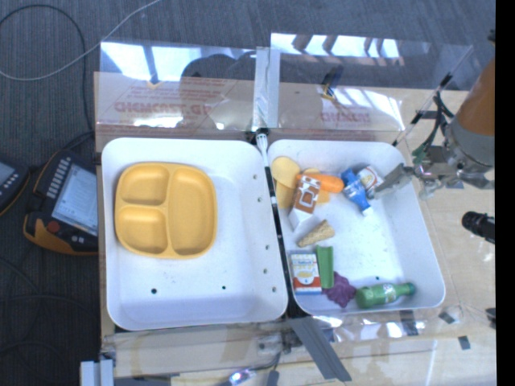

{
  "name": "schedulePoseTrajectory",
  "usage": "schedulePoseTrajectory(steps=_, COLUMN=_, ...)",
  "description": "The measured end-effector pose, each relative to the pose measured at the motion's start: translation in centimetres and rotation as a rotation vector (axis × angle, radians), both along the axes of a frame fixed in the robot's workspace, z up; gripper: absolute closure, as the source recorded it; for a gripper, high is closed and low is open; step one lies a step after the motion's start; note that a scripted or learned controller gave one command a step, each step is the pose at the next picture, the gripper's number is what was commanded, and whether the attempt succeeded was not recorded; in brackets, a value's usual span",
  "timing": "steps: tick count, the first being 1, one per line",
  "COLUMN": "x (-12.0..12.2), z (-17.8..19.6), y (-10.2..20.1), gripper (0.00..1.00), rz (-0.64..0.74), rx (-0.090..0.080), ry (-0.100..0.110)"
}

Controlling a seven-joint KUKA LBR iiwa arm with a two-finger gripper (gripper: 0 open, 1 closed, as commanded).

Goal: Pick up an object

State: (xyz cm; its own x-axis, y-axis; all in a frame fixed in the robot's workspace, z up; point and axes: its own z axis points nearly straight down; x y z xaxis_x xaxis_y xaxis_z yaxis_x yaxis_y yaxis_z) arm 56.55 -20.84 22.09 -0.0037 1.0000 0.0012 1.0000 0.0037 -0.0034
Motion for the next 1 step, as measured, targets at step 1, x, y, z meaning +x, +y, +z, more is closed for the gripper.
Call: schedulePoseTrajectory(steps=1, x=6.20, z=-12.30, y=-0.41, gripper=0.00, rz=0.005, rx=0.007, ry=-0.009)
